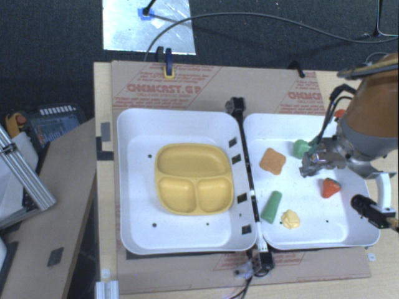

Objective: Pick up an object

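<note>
The right bin (312, 232) holds several small objects: an orange waffle-like piece (272, 161), a green cylinder (271, 206), a pale yellow lump (290, 218), a red strawberry-like piece (330, 187) and a green rounded piece (302, 147). My gripper (313, 162) hangs over the right bin, just below and right of the green rounded piece and up-left of the red piece. Nothing shows between its tips.
The left bin (134, 185) carries a yellow divided tray (193, 178). A black divider with clips (243, 167) runs between the bins. The arm's orange band and grey body (374, 117) cover the right bin's far right corner. Cables cross the floor behind.
</note>
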Controlling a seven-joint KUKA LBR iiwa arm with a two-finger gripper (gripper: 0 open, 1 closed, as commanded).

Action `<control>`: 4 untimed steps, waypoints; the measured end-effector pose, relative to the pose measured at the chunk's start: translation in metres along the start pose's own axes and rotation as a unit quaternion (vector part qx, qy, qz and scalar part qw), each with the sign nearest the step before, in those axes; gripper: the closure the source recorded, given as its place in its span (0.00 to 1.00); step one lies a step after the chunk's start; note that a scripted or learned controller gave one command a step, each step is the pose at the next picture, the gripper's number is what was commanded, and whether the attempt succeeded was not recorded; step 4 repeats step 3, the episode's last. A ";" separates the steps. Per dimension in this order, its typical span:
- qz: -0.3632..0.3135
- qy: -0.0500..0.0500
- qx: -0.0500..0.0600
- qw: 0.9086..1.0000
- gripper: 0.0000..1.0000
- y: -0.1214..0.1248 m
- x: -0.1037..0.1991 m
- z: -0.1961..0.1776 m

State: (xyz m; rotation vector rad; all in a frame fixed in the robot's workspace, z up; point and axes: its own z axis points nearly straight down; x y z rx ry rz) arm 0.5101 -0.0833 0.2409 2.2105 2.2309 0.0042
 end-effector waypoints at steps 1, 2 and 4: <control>0.000 0.000 0.001 1.000 1.00 -0.005 0.045 0.003; 0.000 0.000 0.001 1.000 1.00 -0.005 0.100 0.016; -0.001 0.000 0.001 1.000 1.00 0.004 0.151 0.022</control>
